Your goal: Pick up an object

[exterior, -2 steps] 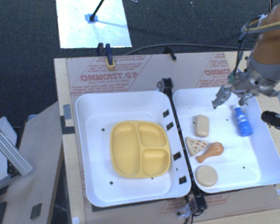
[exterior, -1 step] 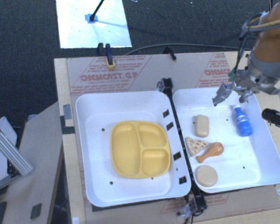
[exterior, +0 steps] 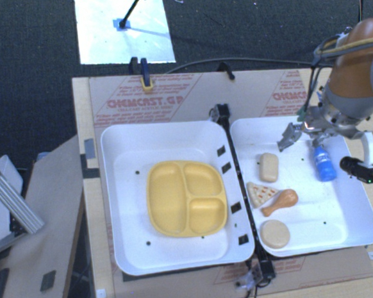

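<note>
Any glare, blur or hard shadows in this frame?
Camera view: even, soft lighting; the white plastic bins show mild sheen without washout. The shiny silver sheet at top reflects brightly. The yellow divided plastic tray and blue bottle look sharp; the end effector looks slightly blurred.

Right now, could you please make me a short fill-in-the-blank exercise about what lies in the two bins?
1. The yellow divided tray lies in the ____ bin.
2. The bottle in the right bin is ____ in colour.
3. The drumstick lies between the waffle piece and the round ____.

Missing words: left; blue; cookie
</note>
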`<state>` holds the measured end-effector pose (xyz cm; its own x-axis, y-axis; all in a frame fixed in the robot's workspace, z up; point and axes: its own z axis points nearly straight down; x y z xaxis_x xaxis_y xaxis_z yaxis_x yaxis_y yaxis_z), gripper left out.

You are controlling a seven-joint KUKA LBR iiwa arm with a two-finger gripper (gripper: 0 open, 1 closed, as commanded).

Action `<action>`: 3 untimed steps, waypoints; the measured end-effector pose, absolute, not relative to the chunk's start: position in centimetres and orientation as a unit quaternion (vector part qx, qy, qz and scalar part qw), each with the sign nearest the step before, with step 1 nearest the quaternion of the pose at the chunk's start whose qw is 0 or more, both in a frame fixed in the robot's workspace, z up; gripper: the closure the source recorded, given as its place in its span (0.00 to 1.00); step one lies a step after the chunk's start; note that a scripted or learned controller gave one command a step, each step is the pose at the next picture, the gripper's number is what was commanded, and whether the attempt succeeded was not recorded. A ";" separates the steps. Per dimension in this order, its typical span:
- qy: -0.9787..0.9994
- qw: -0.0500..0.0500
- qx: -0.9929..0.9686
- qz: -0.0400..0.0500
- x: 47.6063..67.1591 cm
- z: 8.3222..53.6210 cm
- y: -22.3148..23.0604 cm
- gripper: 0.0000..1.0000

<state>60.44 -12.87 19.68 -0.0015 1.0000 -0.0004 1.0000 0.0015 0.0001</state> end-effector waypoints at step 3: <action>0.708 0.009 0.706 0.008 60.4 11.2 -12.3 1.00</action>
<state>60.43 -12.29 11.19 -0.0038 1.0000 -0.0016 0.9997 0.0039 0.0244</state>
